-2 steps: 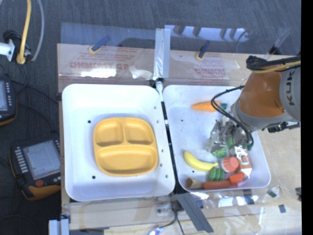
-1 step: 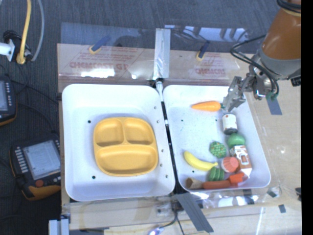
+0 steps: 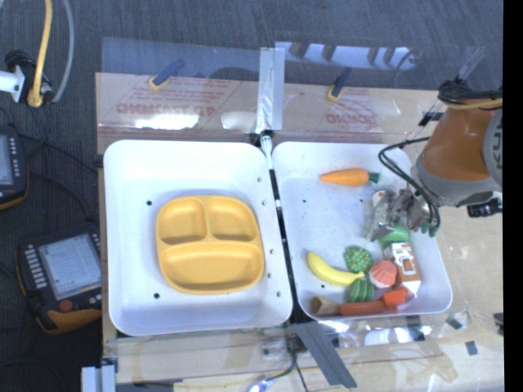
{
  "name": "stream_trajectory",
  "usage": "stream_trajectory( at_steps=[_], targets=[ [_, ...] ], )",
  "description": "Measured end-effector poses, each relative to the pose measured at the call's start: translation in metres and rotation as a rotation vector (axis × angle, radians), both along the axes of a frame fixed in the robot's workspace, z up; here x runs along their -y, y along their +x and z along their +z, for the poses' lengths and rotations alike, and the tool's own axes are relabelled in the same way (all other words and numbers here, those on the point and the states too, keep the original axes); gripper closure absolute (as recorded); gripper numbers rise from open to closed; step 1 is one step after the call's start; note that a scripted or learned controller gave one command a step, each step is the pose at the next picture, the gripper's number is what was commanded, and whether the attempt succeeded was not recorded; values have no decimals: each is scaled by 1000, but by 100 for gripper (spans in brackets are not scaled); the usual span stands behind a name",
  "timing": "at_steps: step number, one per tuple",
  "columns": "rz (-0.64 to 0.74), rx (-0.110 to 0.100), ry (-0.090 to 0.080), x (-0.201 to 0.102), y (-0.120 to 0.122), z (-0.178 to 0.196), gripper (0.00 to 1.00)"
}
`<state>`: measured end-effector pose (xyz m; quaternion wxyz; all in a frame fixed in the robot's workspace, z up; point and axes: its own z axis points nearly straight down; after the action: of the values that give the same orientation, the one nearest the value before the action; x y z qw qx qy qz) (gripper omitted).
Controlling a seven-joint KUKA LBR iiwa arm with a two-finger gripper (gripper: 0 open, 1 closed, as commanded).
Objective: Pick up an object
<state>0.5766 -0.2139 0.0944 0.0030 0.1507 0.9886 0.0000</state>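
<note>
The right bin (image 3: 327,211) holds toy food: a carrot (image 3: 346,177) near its back, a yellow banana (image 3: 330,269), a green broccoli piece (image 3: 357,258), a reddish round piece (image 3: 383,273), a white and orange carton (image 3: 404,260), a green piece (image 3: 395,237) and a red sausage (image 3: 362,308) along the front wall. My gripper (image 3: 391,216) hangs low over the bin's right middle, just above the green piece and the carton. Nothing shows between its fingers.
A yellow divided plate (image 3: 210,242) lies in the left bin (image 3: 131,219). The arm's orange band (image 3: 459,145) looms over the right bin's far right corner. Handheld controllers (image 3: 61,276) and cables lie on the floor left of the bench.
</note>
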Motion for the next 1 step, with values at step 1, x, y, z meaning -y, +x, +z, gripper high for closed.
stream_trajectory(
  at_steps=[1],
  targets=[
    [-100, -6, 2, -88, -14, 40, 100]
  ],
)
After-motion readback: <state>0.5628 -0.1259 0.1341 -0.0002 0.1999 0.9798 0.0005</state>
